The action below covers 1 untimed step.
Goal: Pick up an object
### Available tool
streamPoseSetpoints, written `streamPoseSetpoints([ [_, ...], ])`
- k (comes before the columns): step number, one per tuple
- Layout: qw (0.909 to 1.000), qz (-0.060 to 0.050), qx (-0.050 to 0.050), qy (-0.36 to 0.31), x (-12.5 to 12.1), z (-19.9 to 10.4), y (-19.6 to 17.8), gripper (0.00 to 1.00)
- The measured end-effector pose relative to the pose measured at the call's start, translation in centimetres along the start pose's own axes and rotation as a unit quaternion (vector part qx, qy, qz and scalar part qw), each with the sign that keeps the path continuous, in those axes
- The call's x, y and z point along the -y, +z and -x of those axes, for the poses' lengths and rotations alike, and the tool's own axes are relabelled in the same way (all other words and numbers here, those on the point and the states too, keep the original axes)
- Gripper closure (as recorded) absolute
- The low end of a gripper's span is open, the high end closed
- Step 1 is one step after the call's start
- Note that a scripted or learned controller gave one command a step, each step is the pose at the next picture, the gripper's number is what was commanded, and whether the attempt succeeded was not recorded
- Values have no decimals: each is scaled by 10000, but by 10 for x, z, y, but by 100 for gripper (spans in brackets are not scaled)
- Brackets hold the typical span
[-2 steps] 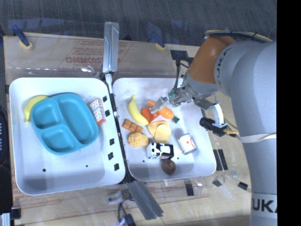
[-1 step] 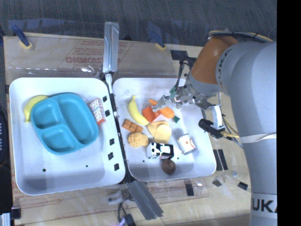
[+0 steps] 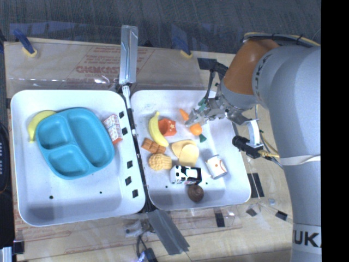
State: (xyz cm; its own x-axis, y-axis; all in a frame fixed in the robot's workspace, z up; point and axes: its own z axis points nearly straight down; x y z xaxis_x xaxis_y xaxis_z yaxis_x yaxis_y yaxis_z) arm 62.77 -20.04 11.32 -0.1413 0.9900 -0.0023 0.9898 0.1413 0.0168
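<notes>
The gripper (image 3: 200, 113) sits low over the upper middle of the right bin (image 3: 235, 185), right at a small orange carrot-like piece (image 3: 194, 129), probably because that piece lies apart from the crowded cluster below. Whether its tips are spread or closed, I cannot tell; the wrist hides them. The banana (image 3: 156, 130), red piece (image 3: 168, 126) and black-and-white cow toy (image 3: 186, 174) lie toward centre frame. The blue tray (image 3: 73, 141) covers most of a second banana (image 3: 37, 122) at left
</notes>
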Motion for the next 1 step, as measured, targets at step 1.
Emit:
streamPoseSetpoints([
  [1, 9991, -39, -3, 425, -28, -53, -104, 100],
])
